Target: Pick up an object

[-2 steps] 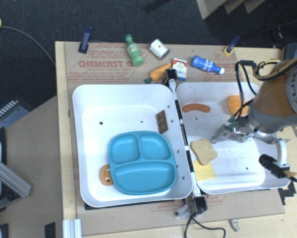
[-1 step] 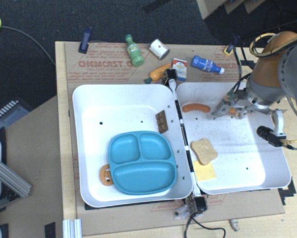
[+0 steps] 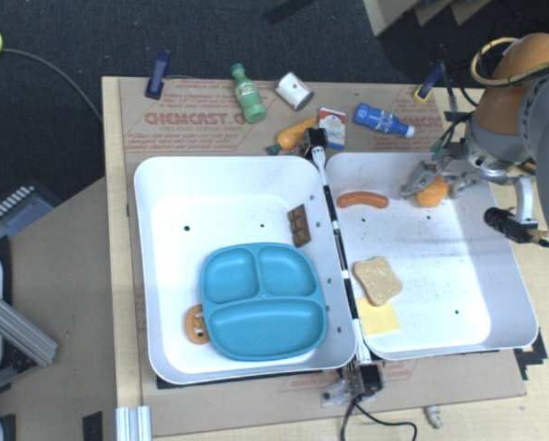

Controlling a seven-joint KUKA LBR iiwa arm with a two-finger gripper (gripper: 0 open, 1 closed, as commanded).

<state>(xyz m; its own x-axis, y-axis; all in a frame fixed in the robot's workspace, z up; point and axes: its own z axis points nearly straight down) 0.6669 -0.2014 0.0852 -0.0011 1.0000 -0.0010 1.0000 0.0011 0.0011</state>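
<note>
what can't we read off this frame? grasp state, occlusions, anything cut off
- Gripper, camera view: sits at the small orange object in the right bin, but too small and blurred to tell finger state or whether it is gripped.
- Pretzel, left bin: partly hidden under the blue tray.
- Yellow cheese slice: partly covered by the bread.
- Arm: cut off by the right edge.
</note>
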